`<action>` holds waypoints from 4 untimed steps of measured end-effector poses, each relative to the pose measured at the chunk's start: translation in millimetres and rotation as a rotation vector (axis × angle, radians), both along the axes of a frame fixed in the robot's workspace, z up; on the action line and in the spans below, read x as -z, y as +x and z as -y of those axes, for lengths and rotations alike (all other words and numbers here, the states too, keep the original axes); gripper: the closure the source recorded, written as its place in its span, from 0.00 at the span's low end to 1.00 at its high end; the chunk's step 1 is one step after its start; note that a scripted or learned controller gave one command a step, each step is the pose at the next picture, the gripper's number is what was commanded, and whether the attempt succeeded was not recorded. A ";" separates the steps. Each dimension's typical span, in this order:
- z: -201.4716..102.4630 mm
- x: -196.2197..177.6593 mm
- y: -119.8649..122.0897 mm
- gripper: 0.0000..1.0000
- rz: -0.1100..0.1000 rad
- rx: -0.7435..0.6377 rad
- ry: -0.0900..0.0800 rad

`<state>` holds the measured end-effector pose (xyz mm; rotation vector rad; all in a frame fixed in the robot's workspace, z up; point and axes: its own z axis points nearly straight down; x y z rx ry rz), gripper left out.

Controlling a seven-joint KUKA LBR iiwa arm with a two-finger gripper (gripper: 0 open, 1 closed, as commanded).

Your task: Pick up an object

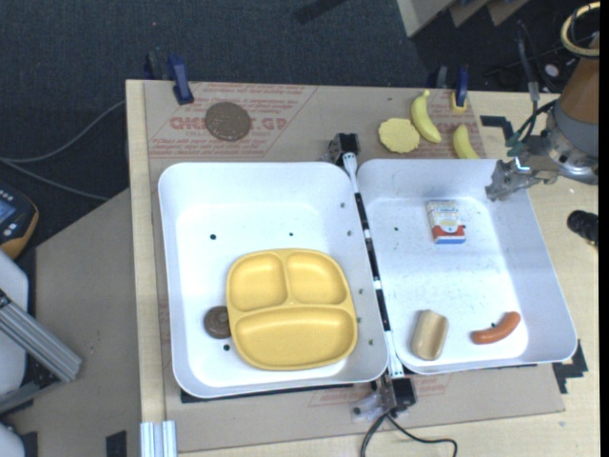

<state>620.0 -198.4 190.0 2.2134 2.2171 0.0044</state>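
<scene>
The right bin (533, 255) holds a small red, white and blue carton (445, 223) near its back, a tan cylinder (429, 334) at the front and a red sausage (496, 328) at the front right. My gripper (502, 181) hangs over the bin's back right corner, to the right of the carton and apart from it. In the left bin (190, 246) lies a yellow divided plate (289, 307), with a brown disc (217, 323) tucked at its left edge.
On the board behind the bins lie a brown disc (227, 120), a yellow wavy chip (399, 135) and two bananas (425, 117) (463, 142). Blue clamps (178, 77) stand at the board's back edge. A cable connector (343, 147) sits between the bins.
</scene>
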 end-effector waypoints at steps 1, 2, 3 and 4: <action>-52.6 -40.3 11.0 1.00 -0.001 -0.004 0.002; -49.4 -37.2 9.3 0.00 -0.006 0.000 0.003; -37.7 41.7 -10.8 0.00 -0.017 0.003 0.006; -49.3 109.9 -11.4 0.00 -0.015 0.001 0.007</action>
